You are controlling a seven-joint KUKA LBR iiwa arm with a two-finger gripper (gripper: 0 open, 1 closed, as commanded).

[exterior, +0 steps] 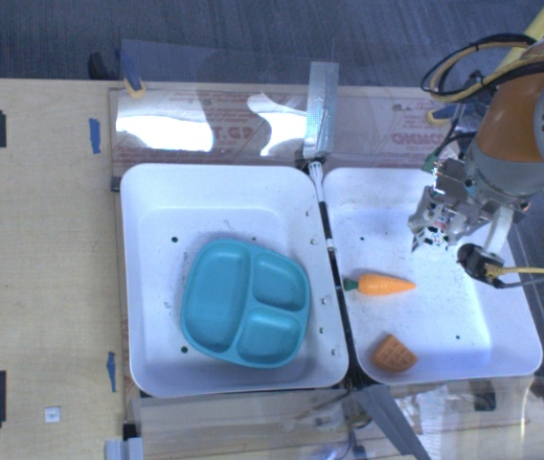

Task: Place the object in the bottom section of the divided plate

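Status: the gripper (432, 230) hangs over the upper part of the right bin (516, 348), above and to the right of the carrot (381, 285). Nothing is visible between its parts, so treat it as carrying nothing; whether the claw is released or clenched cannot be told from this view.

Object positions:
- The carrot lies on its side on the floor of the right bin, its green end close to the divider between the two bins.
- A waffle piece (394, 354) lies below it in the same bin, apart from it.
- The divided plate (245, 301) sits in the left bin (147, 257), turned at an angle. Its large compartment faces left; two smaller compartments stand on the right, one above the other.

The task sentence does not name the object. Confirm which of the two items you intend before proceeding.

Probable faults from this position:
1. Slip. The carrot is rounded and tapered; a closure off its centre could roll it away or squeeze it out.
2. Wall contact. The carrot lies near the divider, so a descent shifted to the left may strike the bin wall.
3. Wrong compartment. Because the plate is rotated, the bottom section is ambiguous; release over the ridge and the object may tip into a neighbouring section.
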